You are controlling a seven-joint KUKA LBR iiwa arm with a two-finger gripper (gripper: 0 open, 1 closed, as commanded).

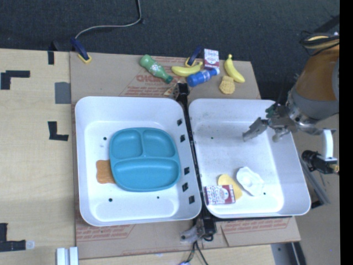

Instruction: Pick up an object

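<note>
1. My gripper (266, 130) hangs over the right bin (287, 203), jaws spread, holding nothing.
2. The white object (249, 180) lies near the front, beside a yellow piece (225, 182).
3. It likely handles light, rounded, slippery; grip across its middle.

I note the orange flat piece (102, 171) lies partly hidden under the blue sectioned plastic plate (144, 159), at the plate's left edge.
</note>
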